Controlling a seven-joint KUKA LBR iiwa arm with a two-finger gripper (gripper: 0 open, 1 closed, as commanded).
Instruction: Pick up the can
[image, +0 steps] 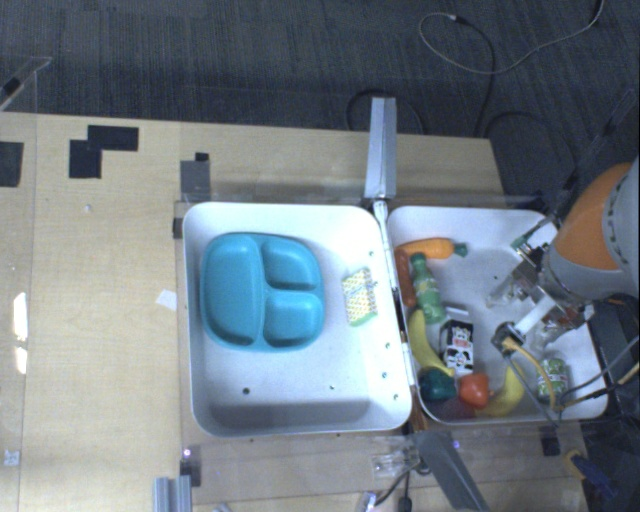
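On a pale wooden surface (100, 330), two shallow white bins sit side by side, seen from above at a slant. The left bin (300, 400) holds a blue divided plate (262, 291) toward its left half and a small yellow-patterned packet (359, 296) near its right wall. In the right bin (480, 270), clutter gathers along the left and front edges: an orange carrot (430, 247) at the back, a green bottle (425, 293) below it, a yellow banana (428, 345) curving forward, a small black-and-white box (458, 346), a dark teal ball (435, 384) and a red tomato (474, 390) at the front, with a second banana (511, 392) just beside the tomato. The can (551, 379), greenish with a printed label, lies in the front right corner of this bin. The grey arm with its orange band (600, 225) reaches in from the right, and the tool (515, 317) hangs over the bin's right half, behind and slightly left of the can, near it but apart. Whether the tool is wide or narrow cannot be told from this angle; nothing is visibly held in it.
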